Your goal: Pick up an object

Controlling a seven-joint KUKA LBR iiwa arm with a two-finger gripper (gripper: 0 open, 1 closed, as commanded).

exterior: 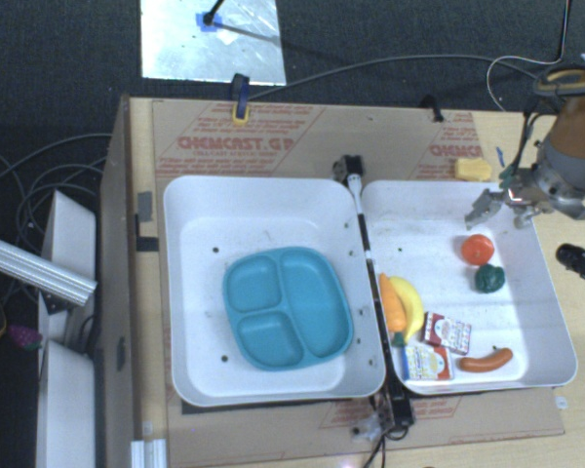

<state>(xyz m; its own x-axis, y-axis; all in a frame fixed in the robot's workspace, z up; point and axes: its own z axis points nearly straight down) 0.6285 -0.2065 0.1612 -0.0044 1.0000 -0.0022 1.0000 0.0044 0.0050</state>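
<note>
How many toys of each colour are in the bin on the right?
Orange: 2, the tomato and the carrot
Green: 1, the dark green lump
Yellow: 1, the banana
Reddish: 1, the sausage
Red and white: 2, the two small packets
Total: 7

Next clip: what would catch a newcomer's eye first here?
The blue divided plate lies alone in the left bin. Toy foods crowd the right bin: an orange tomato, a dark green piece, a banana, a sausage. The gripper hangs at that bin's far right edge.
</note>
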